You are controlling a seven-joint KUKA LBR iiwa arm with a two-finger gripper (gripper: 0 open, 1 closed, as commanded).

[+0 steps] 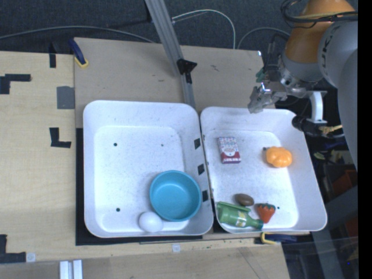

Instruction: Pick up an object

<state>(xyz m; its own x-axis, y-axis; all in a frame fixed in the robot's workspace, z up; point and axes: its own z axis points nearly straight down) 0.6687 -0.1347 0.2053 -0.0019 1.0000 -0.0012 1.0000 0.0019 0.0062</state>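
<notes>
My gripper (256, 104) hangs over the far rim of the right bin (302, 173), with nothing visible between its fingers. In that bin lie a red and white packet (229, 149) near the middle, an orange fruit-like object (278, 157) to its right, and along the front edge a green bottle (237, 215), a small brown object (244, 200) and a red strawberry-like object (265, 212). The left bin (116, 132) holds a blue bowl (174, 195) and a white ball (150, 221) at its front.
A slanted grey metal pole (168, 34) crosses above the far edge between the bins. Cables (221, 16) run over the dark floor behind the bench. The wooden bench (35, 156) stretches away left of the bins.
</notes>
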